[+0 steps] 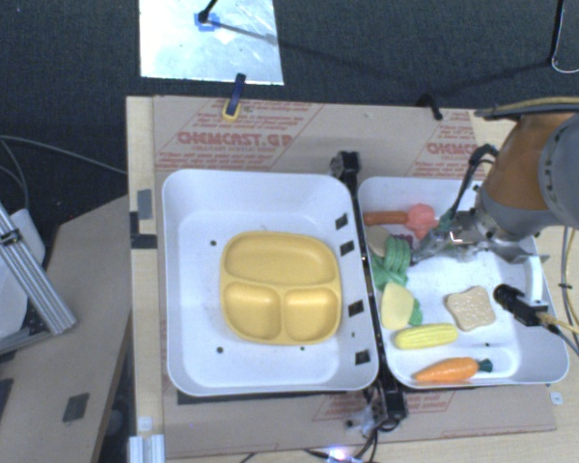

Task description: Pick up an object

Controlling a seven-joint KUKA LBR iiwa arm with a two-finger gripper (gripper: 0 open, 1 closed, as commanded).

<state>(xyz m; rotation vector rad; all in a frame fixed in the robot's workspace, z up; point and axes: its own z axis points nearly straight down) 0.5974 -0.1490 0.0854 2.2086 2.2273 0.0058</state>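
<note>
The right white bin (550,355) serves as the reference. The gripper (442,242) hangs over its upper-left area, close beside the pink-headed, orange-handled toy (405,218); finger state cannot be determined. Below lie the green leafy toy (396,263), pale yellow wedge (396,307), bread slice (470,308), yellow corn cob (426,337) and orange carrot (448,370). The neighbouring left bin (193,210) holds a yellow compartment tray (280,285).

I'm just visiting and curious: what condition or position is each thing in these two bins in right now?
yellow tray: flat in left bin, compartments bare
carrot: lying in right bin
corn: lying beside carrot
bread slice: flat, untouched
pink-ended toy: lying near gripper
gripper: low over right bin
</note>
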